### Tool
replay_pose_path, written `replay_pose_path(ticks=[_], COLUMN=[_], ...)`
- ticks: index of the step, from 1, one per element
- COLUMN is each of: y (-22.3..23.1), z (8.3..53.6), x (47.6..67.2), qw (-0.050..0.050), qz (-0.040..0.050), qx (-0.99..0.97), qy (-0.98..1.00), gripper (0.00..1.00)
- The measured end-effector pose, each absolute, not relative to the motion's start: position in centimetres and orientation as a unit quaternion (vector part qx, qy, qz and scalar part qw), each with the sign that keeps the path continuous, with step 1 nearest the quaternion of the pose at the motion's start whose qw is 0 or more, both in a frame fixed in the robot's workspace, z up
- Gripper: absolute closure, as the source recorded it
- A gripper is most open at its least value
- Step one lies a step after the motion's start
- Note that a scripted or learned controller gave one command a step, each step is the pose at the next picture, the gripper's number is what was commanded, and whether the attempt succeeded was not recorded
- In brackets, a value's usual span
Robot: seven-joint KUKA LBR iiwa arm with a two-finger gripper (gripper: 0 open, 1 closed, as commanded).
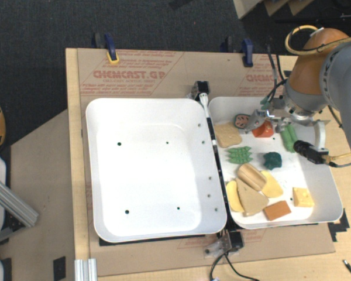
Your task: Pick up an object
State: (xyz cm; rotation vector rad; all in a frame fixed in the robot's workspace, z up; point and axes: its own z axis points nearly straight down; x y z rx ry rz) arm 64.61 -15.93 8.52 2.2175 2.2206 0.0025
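The right bin (333,201) holds several toy foods. Among them are a red piece (263,130), a green cylinder (289,138), a dark teal lump (272,160), a green leafy piece (240,154) and a tan bread slice (227,136). A small round brown piece (241,120) lies near the bin's far edge. My gripper (269,117) hangs low over the far part of this bin, directly above the red piece and right beside it. The wrist hides how the gripper and the red piece meet.
Nearer the front of the right bin lie a bread roll (251,176), yellow pieces (273,187), an orange block (277,210) and a yellow cheese cube (302,197). The left bin (96,157) sits alongside. Clamps (111,50) hold the board's far edge.
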Motion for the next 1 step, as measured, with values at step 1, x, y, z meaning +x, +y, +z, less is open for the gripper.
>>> replay_pose_path(ticks=[1], y=[-15.94], z=[9.58], x=[64.60], qw=[0.002], qz=[0.0009], qx=[0.706], qy=[0.708], gripper=[1.00])
